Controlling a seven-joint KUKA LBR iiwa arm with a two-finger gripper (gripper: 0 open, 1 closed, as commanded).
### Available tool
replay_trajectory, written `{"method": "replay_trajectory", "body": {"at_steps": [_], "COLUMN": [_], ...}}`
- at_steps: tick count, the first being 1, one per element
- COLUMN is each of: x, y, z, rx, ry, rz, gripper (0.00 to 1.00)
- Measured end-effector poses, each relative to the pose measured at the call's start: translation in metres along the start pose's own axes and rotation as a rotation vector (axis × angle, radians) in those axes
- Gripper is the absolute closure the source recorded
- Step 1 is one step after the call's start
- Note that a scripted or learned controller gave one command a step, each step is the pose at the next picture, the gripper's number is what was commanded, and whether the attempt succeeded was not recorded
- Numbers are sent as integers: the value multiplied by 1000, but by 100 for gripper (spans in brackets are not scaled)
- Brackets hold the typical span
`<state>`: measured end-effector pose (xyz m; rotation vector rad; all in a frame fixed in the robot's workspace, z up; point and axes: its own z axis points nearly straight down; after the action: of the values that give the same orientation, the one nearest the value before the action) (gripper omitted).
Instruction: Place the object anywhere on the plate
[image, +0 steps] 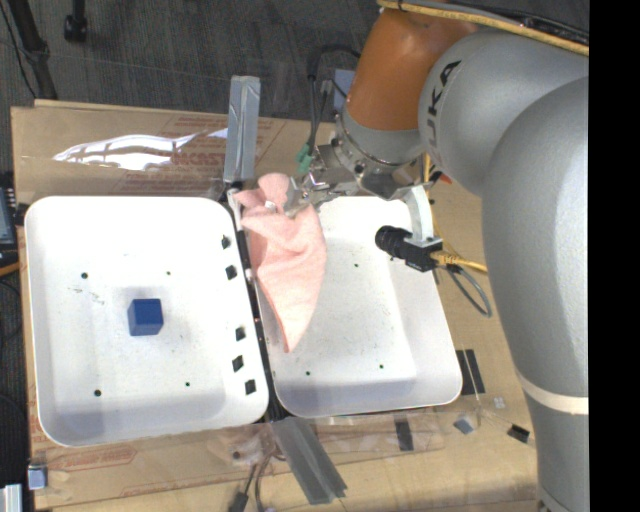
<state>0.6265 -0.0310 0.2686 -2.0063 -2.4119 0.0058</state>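
Overhead: pink cloth hanging from the robot's tool above the right bin

Largest in view is the grey arm (520, 200), which fills the right side and wears an orange band above its wrist. Beneath it lies the brown tabletop (120, 130), carrying two shallow white bins side by side. The left bin (60, 400) holds a small blue cube (146, 316), left of its middle. The right bin (430, 370) sits below the wrist. A pink cloth (288, 262) is pinched at its top corner between the fingers of the tool (300, 192), near the far left corner of the right bin. The cloth hangs down in a long tapering fold along that bin's left edge, beside the divide between the bins. Black cables loop off the wrist at right.
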Motion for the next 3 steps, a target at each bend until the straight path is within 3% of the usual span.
{"method": "replay_trajectory", "body": {"at_steps": [1,3], "x": [3,92], "y": [0,-57], "z": [38,39], "rx": [0,-1], "ry": [-1,-2], "rz": [-9,-822], "gripper": [100,100]}}
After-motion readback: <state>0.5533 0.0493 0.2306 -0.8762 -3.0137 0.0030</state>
